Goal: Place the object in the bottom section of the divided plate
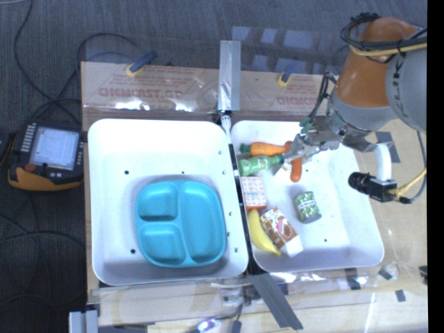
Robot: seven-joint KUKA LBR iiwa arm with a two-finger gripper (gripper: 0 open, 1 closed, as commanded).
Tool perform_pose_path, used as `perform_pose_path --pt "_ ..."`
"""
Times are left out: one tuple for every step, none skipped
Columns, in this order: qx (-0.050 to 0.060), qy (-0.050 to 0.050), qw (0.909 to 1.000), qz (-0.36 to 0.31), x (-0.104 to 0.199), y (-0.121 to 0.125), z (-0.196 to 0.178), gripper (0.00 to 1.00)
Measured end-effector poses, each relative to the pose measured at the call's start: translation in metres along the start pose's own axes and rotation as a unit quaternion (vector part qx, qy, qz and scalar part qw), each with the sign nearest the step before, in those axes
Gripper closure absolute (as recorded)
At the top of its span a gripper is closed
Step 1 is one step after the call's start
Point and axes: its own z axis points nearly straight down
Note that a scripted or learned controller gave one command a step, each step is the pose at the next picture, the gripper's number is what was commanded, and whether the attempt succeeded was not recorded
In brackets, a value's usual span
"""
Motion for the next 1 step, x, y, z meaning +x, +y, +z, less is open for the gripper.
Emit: perform_pose_path --pt "0.001 0.003 0.9997 -0.024 0.0705 -0.0286 0.0185 1.0"
